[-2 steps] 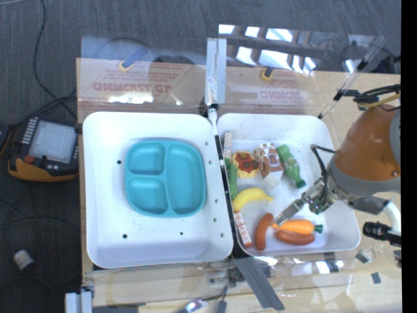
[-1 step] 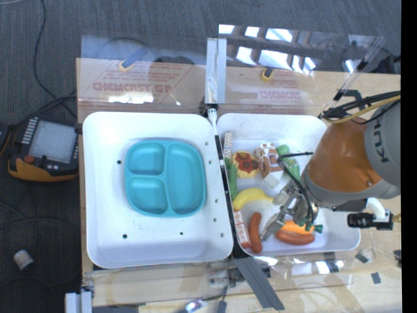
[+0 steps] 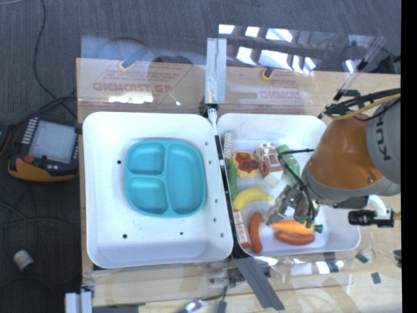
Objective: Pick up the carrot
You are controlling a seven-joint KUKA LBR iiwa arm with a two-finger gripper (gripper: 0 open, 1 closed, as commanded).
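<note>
The carrot (image 3: 292, 227), orange with a green top pointing right, lies near the front of the right bin (image 3: 339, 240). It rests against a red sausage (image 3: 296, 238) just in front of it. My gripper (image 3: 290, 217) hangs at the end of the orange-banded wrist, directly over the carrot's back side. Its metal fingers (image 3: 279, 207) are spread apart, open, with the tips at about the carrot's level. Nothing is visibly clamped between them.
The right bin also holds a second sausage (image 3: 255, 232), a banana (image 3: 250, 197), a pizza slice (image 3: 245, 163), a small boxed item (image 3: 268, 156) and a green vegetable (image 3: 288, 162). A teal divided plate (image 3: 165, 177) sits in the left bin (image 3: 104, 194).
</note>
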